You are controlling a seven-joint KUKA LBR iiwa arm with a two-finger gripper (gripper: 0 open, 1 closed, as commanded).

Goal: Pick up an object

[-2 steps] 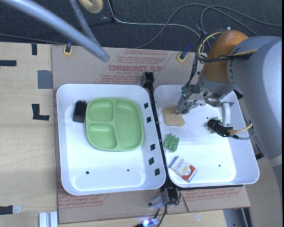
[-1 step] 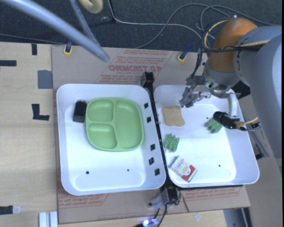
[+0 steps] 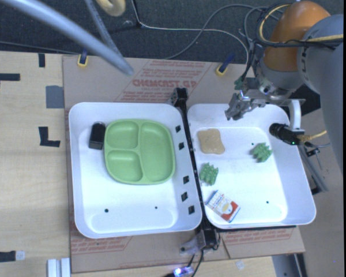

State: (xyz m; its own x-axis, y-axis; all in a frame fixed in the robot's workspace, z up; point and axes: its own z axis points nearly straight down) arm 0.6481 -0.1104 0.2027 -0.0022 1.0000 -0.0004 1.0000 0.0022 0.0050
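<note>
The hand [image 3: 237,111] hangs over the far edge of the right bin [image 3: 294,212], and I cannot tell from this slanted view how it is set; nothing is visibly caught in it. The nearest pickable thing is the tan slab [image 3: 210,141], lying just toward the camera and slightly left of the hand, a roughly square piece with no strong long axis. That short offset is, in my judgement, what the coming move depends on.

Taking the tan slab as landmark: a green leafy toy [image 3: 209,172] sits just in front of it, a small red-and-white packet [image 3: 222,206] lies further toward the near rim, and a second green toy [image 3: 261,152] rests well to its right. To its left, across the divider, the left bin [image 3: 81,212] holds a green divided plate [image 3: 139,152] with a small black block [image 3: 97,135] touching its left rim.
</note>
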